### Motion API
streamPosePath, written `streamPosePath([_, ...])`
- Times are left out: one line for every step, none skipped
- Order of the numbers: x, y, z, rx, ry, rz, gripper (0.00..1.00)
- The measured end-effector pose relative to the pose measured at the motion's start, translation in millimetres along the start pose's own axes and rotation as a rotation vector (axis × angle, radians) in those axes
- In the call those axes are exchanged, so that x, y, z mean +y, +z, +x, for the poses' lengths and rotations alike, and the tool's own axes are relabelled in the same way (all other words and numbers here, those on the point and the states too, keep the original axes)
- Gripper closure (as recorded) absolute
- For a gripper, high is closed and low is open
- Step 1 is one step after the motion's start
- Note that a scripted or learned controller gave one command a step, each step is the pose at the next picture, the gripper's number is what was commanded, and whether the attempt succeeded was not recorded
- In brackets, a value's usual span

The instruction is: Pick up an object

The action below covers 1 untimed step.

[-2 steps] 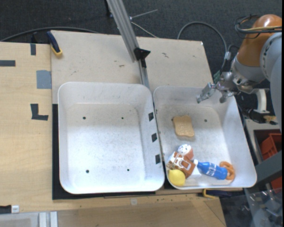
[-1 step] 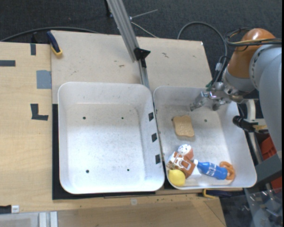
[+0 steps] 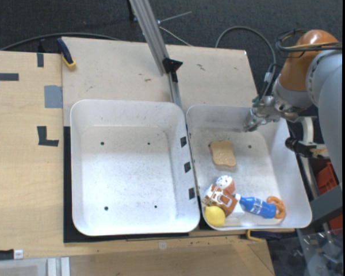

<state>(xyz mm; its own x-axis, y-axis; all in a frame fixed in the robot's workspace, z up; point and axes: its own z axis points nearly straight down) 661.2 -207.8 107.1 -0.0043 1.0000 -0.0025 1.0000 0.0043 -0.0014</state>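
The right bin (image 3: 287,154) holds a tan slice of bread (image 3: 223,154) near its middle. Along its front edge lie a yellow lemon (image 3: 215,215), an orange-and-white toy (image 3: 221,193), a blue bottle (image 3: 257,206) and an orange pretzel-like piece (image 3: 276,206). My gripper (image 3: 254,121) hangs low over the bin's back right part, up and to the right of the bread. I see nothing between its fingers, and how they stand is too small to make out.
The left bin (image 3: 80,171) stands beside the right one. A metal pole (image 3: 152,33) slants from the top down to the gap between the bins. A black cable (image 3: 241,33) loops behind the right bin. A blue-and-yellow tool (image 3: 66,53) lies at the back left.
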Motion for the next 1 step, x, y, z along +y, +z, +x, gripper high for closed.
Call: streamPosePath([5.2,-62.3,5.6,0.001,0.002,-0.007,1.00])
